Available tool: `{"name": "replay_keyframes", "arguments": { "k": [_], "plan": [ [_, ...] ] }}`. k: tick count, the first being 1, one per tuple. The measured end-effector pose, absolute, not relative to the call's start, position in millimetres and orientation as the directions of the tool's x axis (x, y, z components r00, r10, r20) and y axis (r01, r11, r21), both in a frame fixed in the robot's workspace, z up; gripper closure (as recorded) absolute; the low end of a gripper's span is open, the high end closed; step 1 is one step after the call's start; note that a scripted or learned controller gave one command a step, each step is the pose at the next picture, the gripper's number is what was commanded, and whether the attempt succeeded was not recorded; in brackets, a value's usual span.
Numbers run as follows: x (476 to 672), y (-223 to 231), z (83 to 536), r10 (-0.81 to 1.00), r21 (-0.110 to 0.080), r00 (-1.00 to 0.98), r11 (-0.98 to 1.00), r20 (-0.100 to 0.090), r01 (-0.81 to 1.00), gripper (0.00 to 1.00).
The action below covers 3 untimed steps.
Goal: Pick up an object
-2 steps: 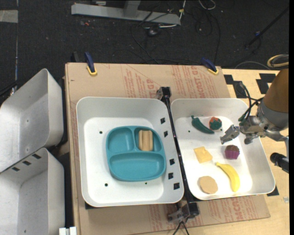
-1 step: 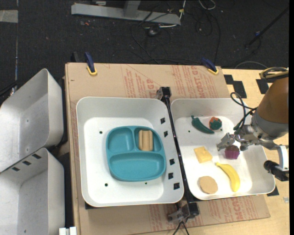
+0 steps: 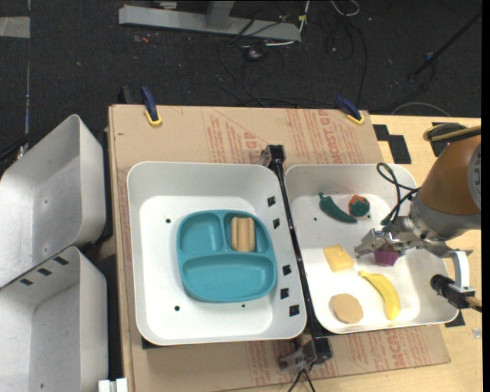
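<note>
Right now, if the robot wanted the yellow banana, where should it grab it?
Probably across the banana's thick middle, coming straight down from above. It lies flat in the right bin, curving from near the purple piece toward the front corner. The middle has bare floor on both sides, so fingers fit there. The round cookie sits off to its left, apart.

My bench is topped with a brown cardboard sheet printed in red. Two blue-and-yellow clamps grip its far edge. Beyond that edge I see dark carpet strewn with black cables, and a grey metal bar lying across it. Left of the cardboard sit two spare white tubs.
</note>
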<state>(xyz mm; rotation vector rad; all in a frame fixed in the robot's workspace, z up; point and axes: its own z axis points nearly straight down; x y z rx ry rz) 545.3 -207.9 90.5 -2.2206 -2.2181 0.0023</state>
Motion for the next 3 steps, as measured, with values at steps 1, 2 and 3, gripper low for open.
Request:
{"name": "replay_keyframes", "arguments": {
  "k": [1, 2, 3],
  "plan": [
    [546.3, -208, 103, 1.000, 0.002, 0.001, -0.001, -0.001, 1.000, 1.00],
    [546.7, -209, 145, 1.000, 0.004, -0.002, 0.002, -0.002, 1.000, 1.00],
    [556.0, -216, 200, 1.000, 0.007, -0.003, 0.003, -0.004, 1.000, 1.00]
  ]
}}
